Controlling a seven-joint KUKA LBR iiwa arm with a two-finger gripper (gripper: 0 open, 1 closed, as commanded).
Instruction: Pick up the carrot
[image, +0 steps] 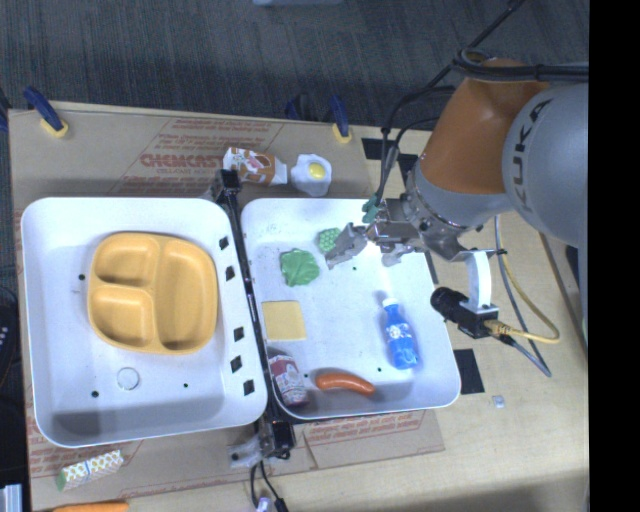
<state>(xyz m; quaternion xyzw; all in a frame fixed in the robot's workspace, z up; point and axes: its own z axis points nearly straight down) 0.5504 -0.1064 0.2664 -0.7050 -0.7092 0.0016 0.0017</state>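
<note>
We see the surface (160, 150), covered with printed cardboard, carrying two shallow white bins side by side. The arm (520, 130), grey with an orange band, reaches in from the right and hangs over the upper right part of the right bin (440, 385). The left bin (50, 400) holds a yellow divided tray (155, 290), which takes up most of its middle.

At the end of the arm we find the pincer (365, 245), above the bin's upper area, just right of a small green item (329, 240). Its two fingers stand apart, and we see nothing between them. A black cylindrical part with a cable (460, 308) hangs off the wrist at the bin's right rim.

The carrot (343, 381) lies flat near the front edge of the right bin, well apart from the pincer. Just to its left a small dark can (287, 378) lies against the bin's left wall. A blue bottle (399, 335) lies up and to the right of the carrot, between it and the pincer. A yellow cheese slice (284, 320) sits up and to the left, and a green leafy piece (298, 267) lies above that.

Outside the bins, along the back, we see a small carton (250, 166) and a white and yellow object (312, 173).
</note>
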